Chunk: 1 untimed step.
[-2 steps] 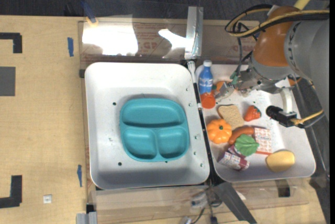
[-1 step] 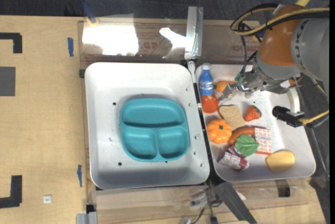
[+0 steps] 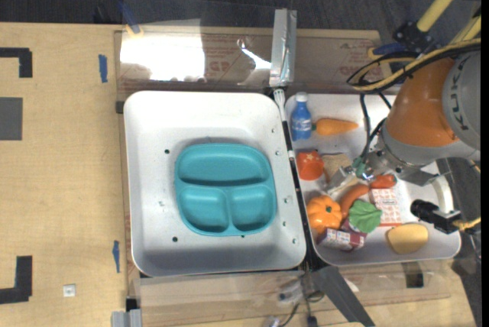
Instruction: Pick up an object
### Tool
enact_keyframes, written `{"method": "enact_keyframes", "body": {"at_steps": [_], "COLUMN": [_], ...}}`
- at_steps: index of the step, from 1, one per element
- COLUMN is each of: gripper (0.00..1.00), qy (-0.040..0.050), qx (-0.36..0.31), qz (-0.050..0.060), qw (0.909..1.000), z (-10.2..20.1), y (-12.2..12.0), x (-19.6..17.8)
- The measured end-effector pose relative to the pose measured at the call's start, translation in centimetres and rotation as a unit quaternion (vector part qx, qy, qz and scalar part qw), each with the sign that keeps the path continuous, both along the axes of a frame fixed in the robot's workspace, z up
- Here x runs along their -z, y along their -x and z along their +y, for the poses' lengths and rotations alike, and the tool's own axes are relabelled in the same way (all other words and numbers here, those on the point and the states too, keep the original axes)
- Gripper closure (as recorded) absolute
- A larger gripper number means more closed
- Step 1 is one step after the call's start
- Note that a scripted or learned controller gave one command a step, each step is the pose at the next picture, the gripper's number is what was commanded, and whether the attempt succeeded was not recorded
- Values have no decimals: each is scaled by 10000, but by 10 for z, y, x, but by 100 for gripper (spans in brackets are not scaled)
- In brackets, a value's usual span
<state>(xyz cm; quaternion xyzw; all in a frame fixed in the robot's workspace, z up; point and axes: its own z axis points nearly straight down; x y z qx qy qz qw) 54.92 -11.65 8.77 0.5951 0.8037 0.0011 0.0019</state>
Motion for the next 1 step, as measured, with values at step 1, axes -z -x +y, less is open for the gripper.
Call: {"method": "enact_keyframes", "body": {"at_steps": [1], "gripper": [100], "qy": [3], "qx": [12], "qz": [-30], "qw": [10000], "z": [-1], "y": [-2], "x": [-11]}}
